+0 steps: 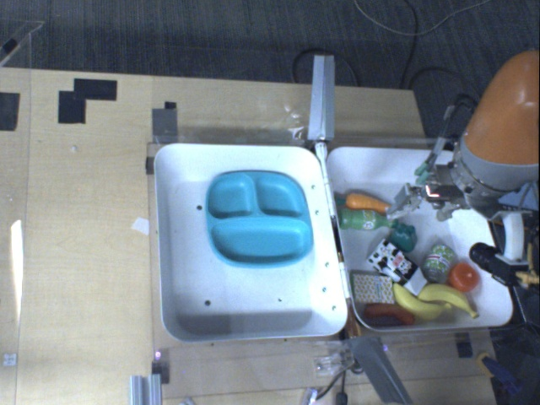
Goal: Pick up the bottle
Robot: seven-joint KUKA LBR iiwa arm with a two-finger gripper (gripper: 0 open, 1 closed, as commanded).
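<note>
Claw (405, 201) of the grey-and-orange arm (504, 125) hangs over the right bin (498, 315), grip state impossible to tell, just beside the green bottle (361, 219) lying near the left wall under a carrot (366, 201); blue tray (257, 216) fills the left bin (177, 251)

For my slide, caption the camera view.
The gripper hangs over the right bin by the green bottle; a blue tray sits left.
</note>
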